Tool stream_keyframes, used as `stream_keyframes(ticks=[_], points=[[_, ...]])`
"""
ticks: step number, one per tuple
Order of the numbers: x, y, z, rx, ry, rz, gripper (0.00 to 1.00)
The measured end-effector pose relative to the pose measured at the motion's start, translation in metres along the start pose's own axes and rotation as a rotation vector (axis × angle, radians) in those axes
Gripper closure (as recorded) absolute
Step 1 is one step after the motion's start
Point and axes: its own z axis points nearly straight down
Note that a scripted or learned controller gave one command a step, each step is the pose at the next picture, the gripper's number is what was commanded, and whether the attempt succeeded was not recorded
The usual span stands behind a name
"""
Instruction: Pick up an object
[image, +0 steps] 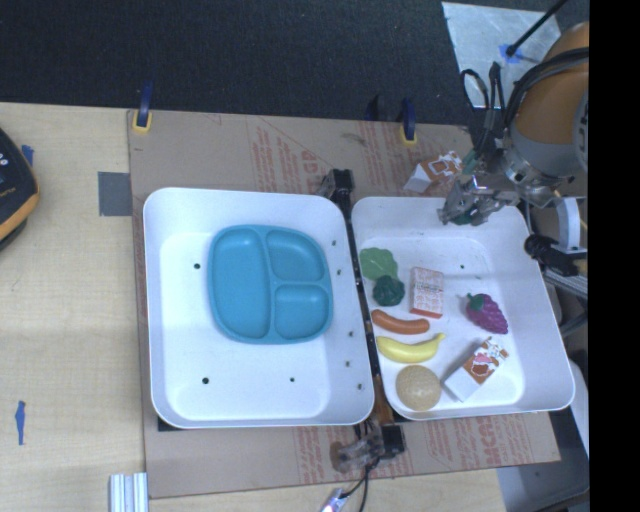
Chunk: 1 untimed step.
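Your end effector (470, 208) hangs over the far edge of the right bin (545, 345), and you cannot tell its state from this slant. All the pickable pieces sit together in that bin: broccoli (388, 290), a sausage (400, 322), a banana (408, 348), a bread roll (418, 386), grapes (486, 312), a pink packet (427, 291) and a small carton (478, 366). They lie mostly apart, which leaves room to close on one. The left bin (180, 330) carries just a blue divided plate (270, 283), likely the drop side.
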Motion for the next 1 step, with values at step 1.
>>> stream_keyframes(ticks=[1], points=[[0.0446, -0.0008, 0.022, 0.004, -0.002, -0.001, 1.0]])
